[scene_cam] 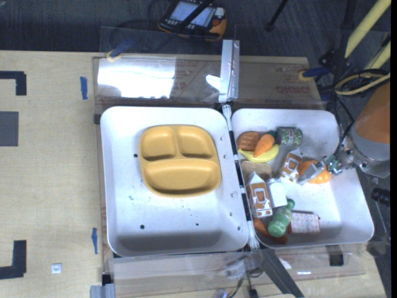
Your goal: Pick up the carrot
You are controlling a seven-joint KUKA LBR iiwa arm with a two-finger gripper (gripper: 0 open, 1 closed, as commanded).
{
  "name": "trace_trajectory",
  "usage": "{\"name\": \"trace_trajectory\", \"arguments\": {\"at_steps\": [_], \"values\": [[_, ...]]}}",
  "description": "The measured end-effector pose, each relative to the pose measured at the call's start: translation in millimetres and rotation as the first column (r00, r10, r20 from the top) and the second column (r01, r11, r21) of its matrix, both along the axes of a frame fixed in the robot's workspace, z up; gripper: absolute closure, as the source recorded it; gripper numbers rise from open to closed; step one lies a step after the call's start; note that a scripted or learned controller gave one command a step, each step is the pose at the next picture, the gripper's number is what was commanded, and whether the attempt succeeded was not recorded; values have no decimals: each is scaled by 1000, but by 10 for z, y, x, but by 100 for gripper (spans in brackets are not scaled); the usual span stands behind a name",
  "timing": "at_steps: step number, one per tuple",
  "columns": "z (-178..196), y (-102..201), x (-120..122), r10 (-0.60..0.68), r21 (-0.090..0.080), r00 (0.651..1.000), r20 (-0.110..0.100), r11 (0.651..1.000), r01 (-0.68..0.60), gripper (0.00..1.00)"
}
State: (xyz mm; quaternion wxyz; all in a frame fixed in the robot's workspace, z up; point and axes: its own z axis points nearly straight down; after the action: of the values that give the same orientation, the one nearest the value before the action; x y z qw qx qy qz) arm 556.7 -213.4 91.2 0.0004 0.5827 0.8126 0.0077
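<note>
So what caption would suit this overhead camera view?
Arm's tool reaches into the right bin of toy food, carrot beside it; yellow tray left.

I count two white bins (124, 228), one yellow divided plate (180, 157), one carrot (265, 144), one banana (263, 156), one green bottle (280, 219), one can (289, 135) and two cartons (260, 196).

Camera: I have one fixed view — mounted above the bench, tilted down.
Facing: across both bins, left bin (124, 185) and right bin (353, 203).
Distance: moderate — bench (43, 166) edges and floor beyond visible.
</note>
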Motion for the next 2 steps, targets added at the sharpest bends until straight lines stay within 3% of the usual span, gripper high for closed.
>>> {"name": "trace_trajectory", "arguments": {"at_steps": [1, 2], "values": [[115, 5, 19, 1, -1, 1000, 6, 1000, -1, 100], [1061, 493, 178, -399, -13, 917, -8, 917, 399, 100]]}}
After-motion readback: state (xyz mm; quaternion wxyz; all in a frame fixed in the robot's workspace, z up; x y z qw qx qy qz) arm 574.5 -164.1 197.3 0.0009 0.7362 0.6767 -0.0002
